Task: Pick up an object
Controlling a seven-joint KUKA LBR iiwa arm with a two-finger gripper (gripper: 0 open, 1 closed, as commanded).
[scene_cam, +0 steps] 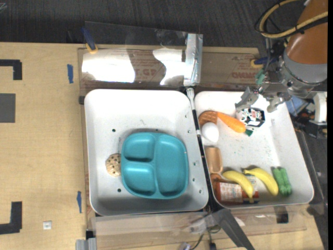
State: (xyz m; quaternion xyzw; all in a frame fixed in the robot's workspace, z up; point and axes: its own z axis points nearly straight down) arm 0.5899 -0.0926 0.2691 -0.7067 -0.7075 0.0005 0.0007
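The gripper [256,102] hangs over the right bin [299,139], jaws spread — nothing between them. The approach step: next, descend squarely onto the black-and-white toy [254,116] beside the carrot [230,122].

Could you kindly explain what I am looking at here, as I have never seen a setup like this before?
This is one camera looking down at a bench with two shallow white bins. The grey and orange machine at the right is a robot arm; its gripper hangs over the right bin, above a small black and white object. That bin also contains a carrot, an egg, two bananas, a bottle and a green vegetable. The left bin has a blue divided plate and a cookie. Nothing is visibly held.
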